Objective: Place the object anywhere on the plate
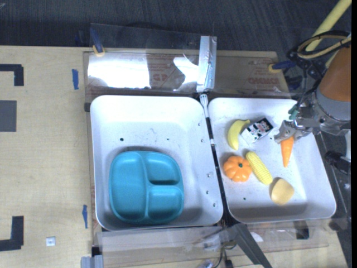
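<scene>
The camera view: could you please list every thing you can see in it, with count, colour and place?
plate: one, blue, with compartments, lower part of the left bin.
left bin: one, white, centre of the bench.
right bin: one, white, beside the left bin.
banana: one, yellow, upper left of the right bin.
black and white toy: one, just right of the banana; its kind is unclear.
carrot: one, orange, right bin, below the gripper.
pumpkin: one, orange, left side of the right bin.
corn cob: one, yellow, beside the pumpkin.
pale yellow rounded toy: one, lower right bin.
gripper: one, grey, at the carrot's top.
</scene>
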Motion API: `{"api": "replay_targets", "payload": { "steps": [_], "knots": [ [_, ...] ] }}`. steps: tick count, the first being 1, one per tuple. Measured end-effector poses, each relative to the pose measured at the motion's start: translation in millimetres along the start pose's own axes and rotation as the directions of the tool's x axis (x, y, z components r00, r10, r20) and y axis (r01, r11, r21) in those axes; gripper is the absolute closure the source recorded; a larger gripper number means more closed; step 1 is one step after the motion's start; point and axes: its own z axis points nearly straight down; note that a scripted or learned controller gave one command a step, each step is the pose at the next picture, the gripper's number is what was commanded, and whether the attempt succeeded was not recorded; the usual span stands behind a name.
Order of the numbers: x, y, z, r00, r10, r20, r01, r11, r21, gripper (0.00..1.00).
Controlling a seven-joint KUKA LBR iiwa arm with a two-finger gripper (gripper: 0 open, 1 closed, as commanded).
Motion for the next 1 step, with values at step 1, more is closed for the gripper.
{"api": "replay_targets", "payload": {
  "steps": [1],
  "knots": [
    [66.9, 74.4, 48.1, 0.99, -0.142, 0.003, 0.142, 0.99, -0.011, 1.0]
  ]
}}
